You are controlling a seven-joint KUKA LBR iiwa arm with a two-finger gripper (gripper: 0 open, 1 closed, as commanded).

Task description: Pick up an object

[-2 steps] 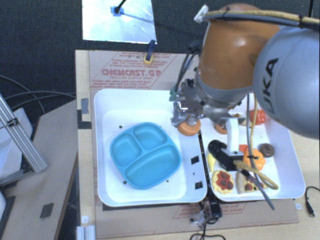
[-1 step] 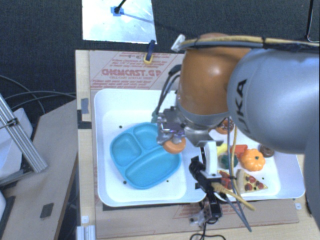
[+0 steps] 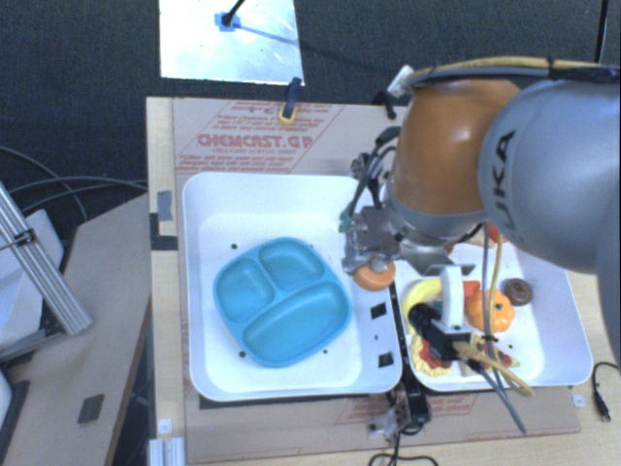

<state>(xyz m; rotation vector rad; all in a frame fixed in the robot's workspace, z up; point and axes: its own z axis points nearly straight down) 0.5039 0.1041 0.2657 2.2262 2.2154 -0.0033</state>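
Note:
My gripper (image 3: 372,263) hangs over the divider between the two white bins, below the big orange-banded wrist. A small round orange object (image 3: 374,278) sits right at its fingertips and looks pinched between them, lifted off the bin floor. In the right bin (image 3: 572,348) lie an orange fruit-like piece (image 3: 491,310), a brown ring (image 3: 518,291), a yellow piece (image 3: 424,290) and a red piece (image 3: 433,359), partly hidden by the arm.
A blue divided plate (image 3: 281,301) fills the middle of the left bin (image 3: 209,260). The bins rest on cardboard (image 3: 254,139). A shiny metal sheet (image 3: 229,27) lies behind them. The arm covers most of the right bin's back half.

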